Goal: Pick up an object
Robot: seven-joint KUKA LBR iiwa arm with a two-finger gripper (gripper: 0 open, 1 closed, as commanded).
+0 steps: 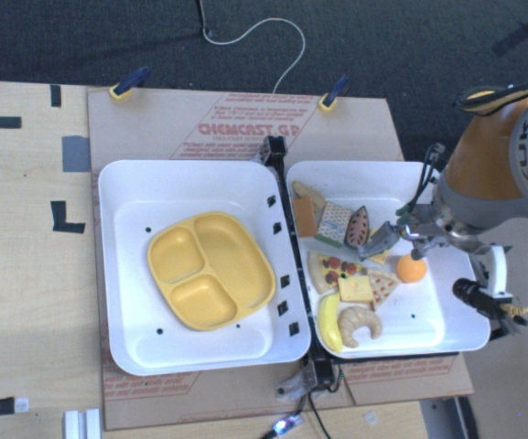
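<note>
Arm is reaching into the right white bin [428, 332].
The two-finger gripper [384, 239], grip state unclear, is hovering just left of the small round orange ball [411, 270].

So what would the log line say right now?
arm: over right bin | end effector: above food | orange: in bin | tray: left bin

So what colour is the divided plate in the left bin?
Yellow. The divided plate shows clearly in the camera view, lying in the white left bin.

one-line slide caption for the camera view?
KUKA arm's gripper low over toy food in the right bin; yellow divided plate in the left bin.
</note>
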